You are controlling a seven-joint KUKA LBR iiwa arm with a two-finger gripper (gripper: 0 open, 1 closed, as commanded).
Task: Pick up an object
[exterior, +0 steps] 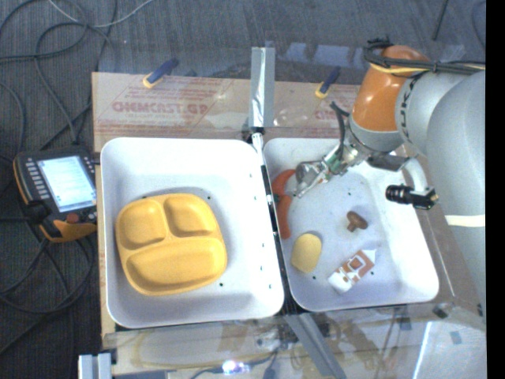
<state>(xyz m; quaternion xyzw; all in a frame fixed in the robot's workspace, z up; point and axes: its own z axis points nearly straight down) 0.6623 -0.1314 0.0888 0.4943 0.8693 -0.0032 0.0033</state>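
My gripper hangs low over the back left part of the right bin, reaching in from the arm's orange band. Its tip is right next to the upper end of a curved red-orange object that lies along the bin's left wall; whether they touch I cannot tell. A yellow oval piece lies in front of it. A small brown object sits mid-bin, and a white and orange packet lies near the front.
The left bin holds a yellow divided plate. A metal divider post stands behind the seam between the bins. A handheld pendant lies left of the bench, with cables on the floor.
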